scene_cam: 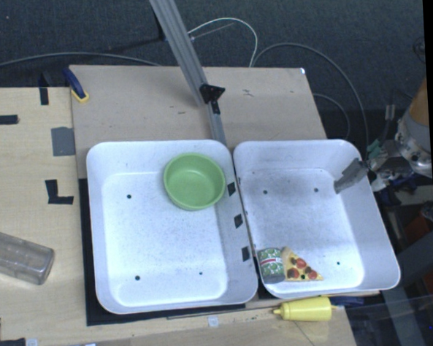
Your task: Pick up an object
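The bench [161, 99] carries two shallow white bins side by side. The left bin [121, 284] holds a green bowl [194, 180] near its far wall, toward the inner corner. The right bin [368, 262] holds one small flat item, a pizza-slice toy [288, 266], lying in the near corner against the wall it shares with the left bin. A yellow bottle [307, 310] lies outside, just beyond the right bin's near rim, and a clear tube [17, 255] rests on the bench well apart to the left.

The arm enters from the right, and the gripper [348, 175] sits at the far right rim of the right bin, above or just inside it; height over the floor cannot be judged from this slanted view. Only a grey finger shape is visible, so whether the tool is spread or closed cannot be told. Nothing is seen held in it.

Governing relation: the pizza-slice toy lies diagonally from the gripper, toward the near edge and toward the centre divider, well apart from it across the open bin floor. Its long axis appears to run roughly left to right along the near wall. The bowl is farther away, in the other bin. In my judgement the toy is the nearer candidate, and its closeness to two walls may crowd a descent.
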`<action>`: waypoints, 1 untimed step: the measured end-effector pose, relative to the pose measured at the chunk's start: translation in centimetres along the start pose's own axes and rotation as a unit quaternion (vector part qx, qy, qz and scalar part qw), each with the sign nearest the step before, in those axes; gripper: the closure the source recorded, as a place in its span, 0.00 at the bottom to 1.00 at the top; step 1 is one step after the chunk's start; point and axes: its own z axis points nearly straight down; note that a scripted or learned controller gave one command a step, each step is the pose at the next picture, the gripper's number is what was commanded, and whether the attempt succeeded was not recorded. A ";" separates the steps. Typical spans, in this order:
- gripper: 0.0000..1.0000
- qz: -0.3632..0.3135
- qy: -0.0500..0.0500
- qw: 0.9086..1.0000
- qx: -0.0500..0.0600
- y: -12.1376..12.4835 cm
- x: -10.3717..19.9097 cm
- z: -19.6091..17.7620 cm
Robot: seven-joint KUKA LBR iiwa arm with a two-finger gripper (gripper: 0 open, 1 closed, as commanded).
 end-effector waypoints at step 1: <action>0.00 0.000 0.000 1.000 0.000 0.0 0.0 0.0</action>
